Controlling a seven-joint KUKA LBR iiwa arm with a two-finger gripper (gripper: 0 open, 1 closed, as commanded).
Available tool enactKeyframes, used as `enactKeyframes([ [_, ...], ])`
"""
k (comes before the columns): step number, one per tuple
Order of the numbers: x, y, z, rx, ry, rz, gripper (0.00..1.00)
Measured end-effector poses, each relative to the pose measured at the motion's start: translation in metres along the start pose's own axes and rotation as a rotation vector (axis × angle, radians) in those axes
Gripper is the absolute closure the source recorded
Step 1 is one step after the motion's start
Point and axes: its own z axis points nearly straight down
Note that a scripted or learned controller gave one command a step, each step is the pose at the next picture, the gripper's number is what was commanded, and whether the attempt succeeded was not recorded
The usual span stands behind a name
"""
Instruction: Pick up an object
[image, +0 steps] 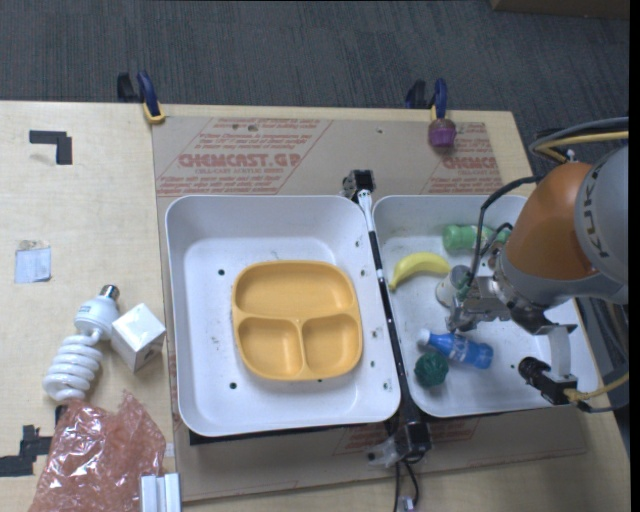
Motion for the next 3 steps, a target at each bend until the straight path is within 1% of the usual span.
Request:
enactKeyframes([
  [1, 0.000, 0.000, 0.000, 0.001, 0.000, -0.001, 0.00],
  [2, 0.011, -0.029, 0.010, 0.002, 0.001, -0.002, 0.00],
  [3, 0.010, -0.027, 0.000, 0.000, 0.000, 0.000, 1.00],
])
